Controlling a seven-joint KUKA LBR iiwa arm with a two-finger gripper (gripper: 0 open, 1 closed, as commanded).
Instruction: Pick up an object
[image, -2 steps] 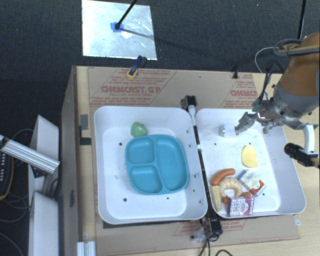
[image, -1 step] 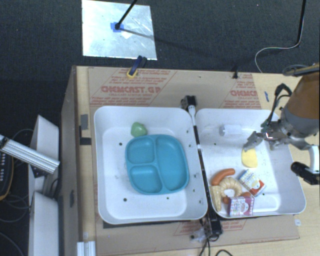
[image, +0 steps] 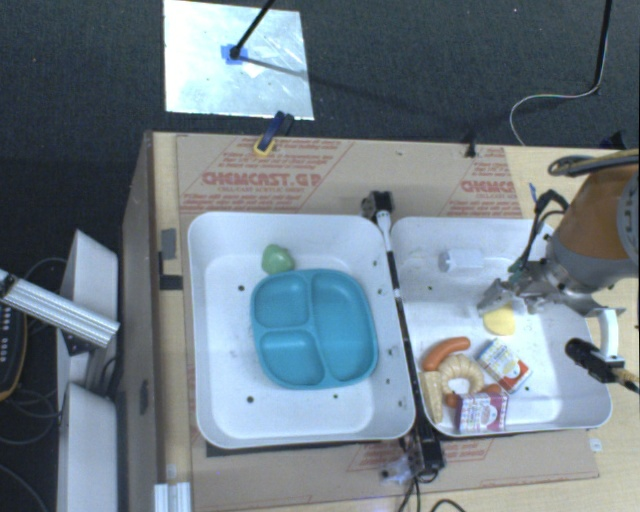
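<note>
My gripper (image: 510, 298) hangs low over the right bin (image: 570, 405), at the end of the grey arm with its orange band (image: 600, 215). A small yellow fruit-like piece (image: 500, 322) lies on the bin floor just in front of the gripper, close to it or touching it. Nearer the front of the bin lie an orange sausage (image: 445, 350), a beige ring-shaped piece (image: 458, 372), a white and orange packet (image: 500, 358) and a small pink and white carton (image: 481, 410). A clear little bottle (image: 462, 261) rests at the back of the bin.
The left bin (image: 225, 400) holds a blue divided plate (image: 313, 327) and a green round piece (image: 277, 259) behind it. A black clamp (image: 379, 205) sits where the bins meet at the back. A black part (image: 592, 360) juts in at the right edge.
</note>
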